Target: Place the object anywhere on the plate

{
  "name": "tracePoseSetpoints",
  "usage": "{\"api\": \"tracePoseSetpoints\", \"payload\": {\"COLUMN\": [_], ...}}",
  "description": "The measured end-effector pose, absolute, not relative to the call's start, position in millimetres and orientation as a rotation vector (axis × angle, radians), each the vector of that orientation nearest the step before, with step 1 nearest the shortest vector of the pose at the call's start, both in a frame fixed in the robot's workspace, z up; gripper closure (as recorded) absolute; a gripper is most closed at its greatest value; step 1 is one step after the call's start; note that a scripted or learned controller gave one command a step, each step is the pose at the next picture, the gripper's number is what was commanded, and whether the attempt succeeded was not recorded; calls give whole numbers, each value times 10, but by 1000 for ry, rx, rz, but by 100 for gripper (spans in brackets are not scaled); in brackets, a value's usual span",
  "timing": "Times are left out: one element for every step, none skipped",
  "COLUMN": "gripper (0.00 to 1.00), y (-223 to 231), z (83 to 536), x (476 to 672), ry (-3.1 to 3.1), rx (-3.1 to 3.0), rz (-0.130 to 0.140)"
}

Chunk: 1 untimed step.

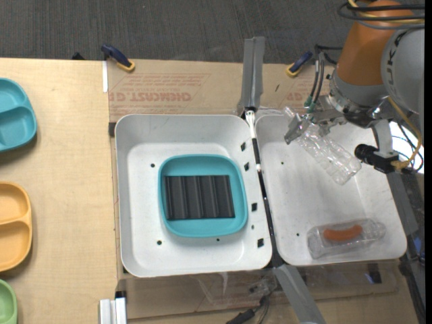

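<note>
A teal plate (pixel 201 196) with a dark ribbed centre lies in the left bin (pixel 135 201). Near the front edge of the right bin (pixel 290 201) rests an orange-red sausage-shaped object (pixel 343 234) inside a clear plastic casing. My gripper (pixel 297 127) hangs over the back of the right bin, just inside its far-left corner, well away from the sausage-shaped object and right of the plate. A clear plastic piece (pixel 331 155) stretches from the gripper toward the right; whether it is held or lying in the bin is unclear.
The grey divider (pixel 254 79) runs between the bins. Teal (pixel 13 120), orange (pixel 12 225) and green (pixel 5 304) trays sit at the bench's left edge. Blue-and-yellow clamps (pixel 118 57) hold the cardboard at the back. Cables (pixel 405 147) hang by the arm at right.
</note>
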<state>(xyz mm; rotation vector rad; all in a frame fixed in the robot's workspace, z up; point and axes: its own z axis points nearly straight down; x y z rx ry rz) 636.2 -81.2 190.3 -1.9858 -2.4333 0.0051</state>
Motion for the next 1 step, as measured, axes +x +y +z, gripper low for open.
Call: {"api": "tracePoseSetpoints", "payload": {"gripper": [0], "y": [-813], "z": [1903], "x": [6362], "ry": [-2433], "rx": [-1986], "rz": [5]}}
